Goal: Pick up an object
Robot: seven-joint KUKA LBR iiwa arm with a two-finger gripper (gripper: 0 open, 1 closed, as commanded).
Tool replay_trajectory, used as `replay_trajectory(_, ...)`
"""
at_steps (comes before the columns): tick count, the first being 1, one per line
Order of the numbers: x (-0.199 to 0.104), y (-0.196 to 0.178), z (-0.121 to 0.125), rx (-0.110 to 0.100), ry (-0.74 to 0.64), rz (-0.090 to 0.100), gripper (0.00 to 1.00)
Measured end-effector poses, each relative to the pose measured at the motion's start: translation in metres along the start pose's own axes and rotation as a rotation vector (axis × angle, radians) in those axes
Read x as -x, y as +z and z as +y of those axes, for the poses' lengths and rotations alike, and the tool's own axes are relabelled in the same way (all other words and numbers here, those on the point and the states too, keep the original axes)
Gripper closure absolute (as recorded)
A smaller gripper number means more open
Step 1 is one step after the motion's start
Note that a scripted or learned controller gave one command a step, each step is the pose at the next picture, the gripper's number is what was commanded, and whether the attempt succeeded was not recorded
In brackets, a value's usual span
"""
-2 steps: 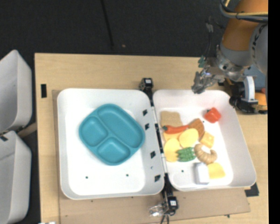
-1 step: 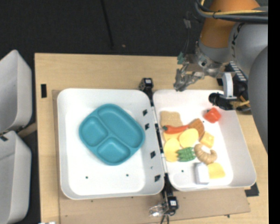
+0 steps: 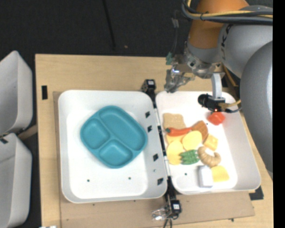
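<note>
Hovering over the right bin's (image 3: 247,141) far rim, jaws state unclear; toys (image 3: 194,144) crowd its centre, corners bare.

The divided plate (image 3: 114,136) lies in the left bin (image 3: 71,184); the toy foods (image 3: 192,146) lie in the right bin (image 3: 242,175).

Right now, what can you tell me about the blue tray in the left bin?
The blue tray is a teal, plastic-looking divided plate with rounded corners and three compartments, one large and two smaller. It lies flat, right side up, turned at a slant, about the middle of the left bin. Its compartments hold nothing, and no other item touches it.
</note>
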State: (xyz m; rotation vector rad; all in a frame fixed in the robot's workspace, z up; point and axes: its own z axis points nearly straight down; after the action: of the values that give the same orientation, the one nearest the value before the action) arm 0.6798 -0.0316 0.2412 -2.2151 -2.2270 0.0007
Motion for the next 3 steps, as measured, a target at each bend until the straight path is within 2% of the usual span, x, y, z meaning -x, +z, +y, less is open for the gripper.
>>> replay_trajectory(1,-0.049,0.010,0.004,-0.001,0.000,0.000,1.00)
replay_trajectory(2,-0.080,0.010,-0.001,-0.003,0.001,-0.001,1.00)
replay_trajectory(3,-0.076,-0.010,0.005,0.002,0.001,0.000,1.00)
